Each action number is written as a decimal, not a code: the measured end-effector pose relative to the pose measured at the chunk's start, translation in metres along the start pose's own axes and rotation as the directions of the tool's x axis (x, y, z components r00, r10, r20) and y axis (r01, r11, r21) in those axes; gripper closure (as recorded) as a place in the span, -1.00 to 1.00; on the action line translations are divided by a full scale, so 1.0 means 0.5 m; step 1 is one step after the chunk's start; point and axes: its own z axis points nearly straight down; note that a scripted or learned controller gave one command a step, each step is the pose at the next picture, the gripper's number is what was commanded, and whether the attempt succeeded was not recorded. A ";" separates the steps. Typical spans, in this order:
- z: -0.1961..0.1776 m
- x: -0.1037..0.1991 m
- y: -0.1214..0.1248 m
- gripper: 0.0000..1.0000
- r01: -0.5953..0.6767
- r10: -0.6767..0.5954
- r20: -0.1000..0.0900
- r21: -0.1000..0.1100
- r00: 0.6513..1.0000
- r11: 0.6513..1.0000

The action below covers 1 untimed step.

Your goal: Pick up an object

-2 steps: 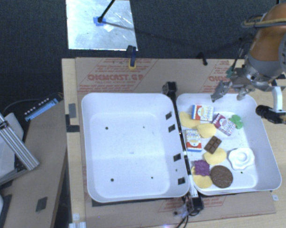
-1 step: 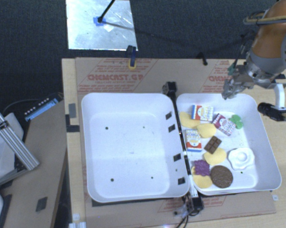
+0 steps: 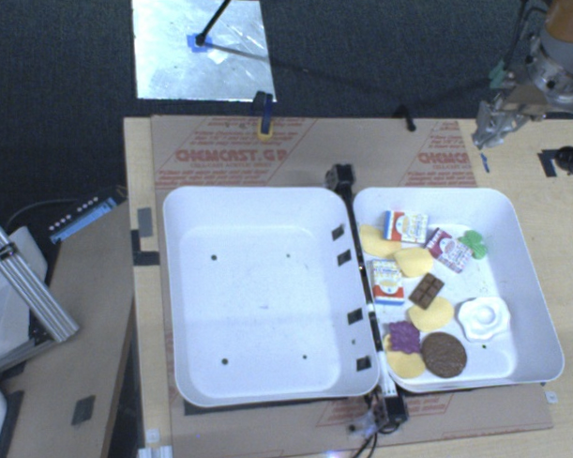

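The right bin (image 3: 527, 262) holds several toy food pieces: a white fried egg (image 3: 483, 318), a brown cookie (image 3: 444, 354), a chocolate bar (image 3: 426, 290), a purple piece (image 3: 403, 338), yellow pieces (image 3: 430, 314), a green piece (image 3: 473, 242) and small printed cartons (image 3: 405, 226). My gripper (image 3: 494, 127) hangs at the upper right, high above the bench and beyond the right bin's far corner, away from all the objects. Nothing shows between its fingers.
The left bin (image 3: 260, 290) sits beside the right one, joined by a black clip strip (image 3: 354, 268). A shiny metal sheet (image 3: 202, 48) lies at the back left. A yellow and blue clamp (image 3: 263, 116) stands at the bench's far edge. Grey rails (image 3: 26, 289) lie at left.
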 end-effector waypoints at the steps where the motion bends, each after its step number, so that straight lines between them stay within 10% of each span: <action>1: -0.228 0.017 0.001 1.00 0.000 0.000 0.000 -0.001 1.000 1.000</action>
